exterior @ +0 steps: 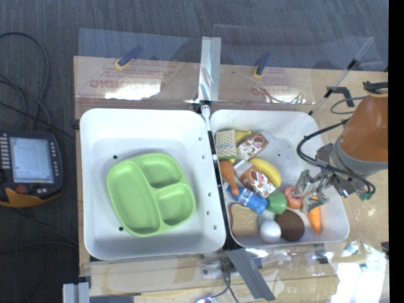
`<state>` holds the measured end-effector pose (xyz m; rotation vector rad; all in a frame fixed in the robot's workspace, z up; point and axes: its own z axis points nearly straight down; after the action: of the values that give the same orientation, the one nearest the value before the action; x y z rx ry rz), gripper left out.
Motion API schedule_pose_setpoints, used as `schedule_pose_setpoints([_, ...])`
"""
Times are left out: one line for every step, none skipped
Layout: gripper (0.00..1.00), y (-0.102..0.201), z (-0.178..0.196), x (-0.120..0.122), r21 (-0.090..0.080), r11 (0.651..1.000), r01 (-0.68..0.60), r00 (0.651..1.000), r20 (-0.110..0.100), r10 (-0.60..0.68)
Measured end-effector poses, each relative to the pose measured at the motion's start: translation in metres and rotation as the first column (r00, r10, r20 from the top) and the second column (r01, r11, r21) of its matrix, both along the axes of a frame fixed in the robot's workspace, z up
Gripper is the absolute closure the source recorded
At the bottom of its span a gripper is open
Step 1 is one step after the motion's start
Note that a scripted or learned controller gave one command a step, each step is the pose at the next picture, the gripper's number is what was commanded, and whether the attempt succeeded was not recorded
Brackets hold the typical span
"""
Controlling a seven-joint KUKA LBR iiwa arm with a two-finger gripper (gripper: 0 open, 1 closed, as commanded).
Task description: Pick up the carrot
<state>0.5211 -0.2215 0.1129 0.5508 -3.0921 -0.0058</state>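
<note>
A carrot [314, 219] lies at the right bin's [287, 124] near right side, just below the gripper [310, 188] (its grip impossible to read here); beyond sit a banana [265, 170] and cartons.

1. You see the arm [369, 134] as a rounded orange band over a grey wrist section.
2. Below the wrist, your gripper [310, 188] is a pale grey, metallic assembly with thin linkage parts; detail is too blurred to tell screws or markings.
3. Black cables [309, 145] loop out from the wrist, and another thin black cable [339, 92] arcs above the orange band.
</note>
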Motion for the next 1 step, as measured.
schedule_pose_setpoints([1.0,0.0202,0.0613,-0.0057,-0.004,0.864,-0.504,0.864,0.006,0.504])
